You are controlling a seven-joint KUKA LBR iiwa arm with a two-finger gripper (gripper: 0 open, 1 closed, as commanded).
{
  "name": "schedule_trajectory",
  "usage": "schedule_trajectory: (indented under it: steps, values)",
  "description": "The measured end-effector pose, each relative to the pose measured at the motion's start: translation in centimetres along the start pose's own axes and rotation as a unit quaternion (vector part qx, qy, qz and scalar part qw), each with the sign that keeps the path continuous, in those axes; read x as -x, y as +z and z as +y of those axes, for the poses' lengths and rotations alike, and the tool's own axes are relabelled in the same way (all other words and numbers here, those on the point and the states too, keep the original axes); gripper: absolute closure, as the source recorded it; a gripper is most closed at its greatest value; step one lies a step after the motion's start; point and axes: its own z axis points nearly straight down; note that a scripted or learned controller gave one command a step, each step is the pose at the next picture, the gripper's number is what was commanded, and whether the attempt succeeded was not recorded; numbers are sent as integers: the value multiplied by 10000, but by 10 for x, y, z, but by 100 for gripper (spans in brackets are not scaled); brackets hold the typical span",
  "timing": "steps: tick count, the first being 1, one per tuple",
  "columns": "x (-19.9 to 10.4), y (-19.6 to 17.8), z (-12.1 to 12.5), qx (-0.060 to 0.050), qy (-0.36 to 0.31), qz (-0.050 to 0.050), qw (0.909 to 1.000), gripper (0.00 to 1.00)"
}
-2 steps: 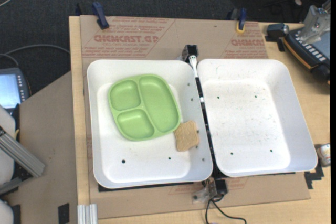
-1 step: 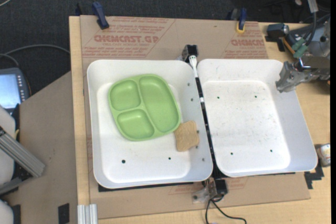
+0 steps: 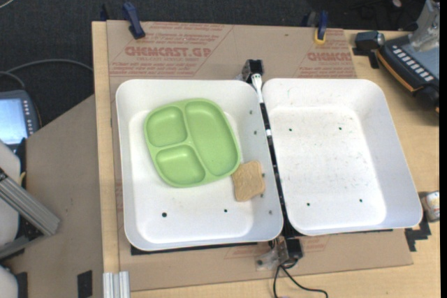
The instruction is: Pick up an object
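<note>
A green plate (image 3: 191, 143) with three compartments lies flat in the left bin (image 3: 140, 220), tilted a little on the bin floor. A tan, roughly square piece that looks like a slice of toast (image 3: 248, 181) lies just off the plate's lower right edge, close to the left bin's right wall.
The right bin (image 3: 335, 150) sits beside the left one, its floor speckled with dark specks. Both bins rest on a cardboard sheet (image 3: 209, 45) held by a blue clamp (image 3: 133, 19) and a yellow clamp (image 3: 320, 28). A dark device (image 3: 405, 63) lies at the far right.
</note>
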Motion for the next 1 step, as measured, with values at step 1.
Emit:
schedule_trajectory:
  steps: [1]
  values:
    - [-21,80,-47,-134,-5,27,9999,100]
